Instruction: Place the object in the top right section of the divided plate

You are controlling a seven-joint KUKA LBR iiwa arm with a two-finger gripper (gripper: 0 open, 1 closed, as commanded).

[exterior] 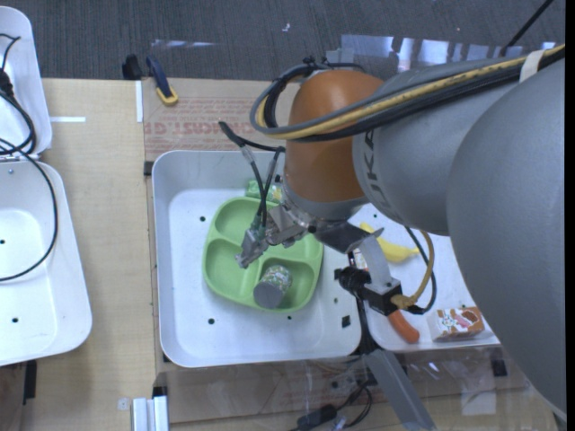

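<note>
Grey can point(273, 284) on its side — axis slanting across green plate point(226, 232).

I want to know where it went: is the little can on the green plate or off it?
On it. The can lies tipped inside a compartment of the green plate, below the pincer.

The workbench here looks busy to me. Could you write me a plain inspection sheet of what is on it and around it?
Surface: wooden bench bearing two shallow white bins; the right-hand bin holds the work.
Job's things: green divided plate in that bin; a small grey can lies in one of its lower sections.
Clutter: yellow item, orange item and a printed packet to the right of the plate.
Tool: tool over the middle of the plate; whether it is open or shut cannot be told.
Cables: black and yellow cables loop over the arm; black cable crosses the left bin.
Surroundings: dark floor beyond the bench.
</note>
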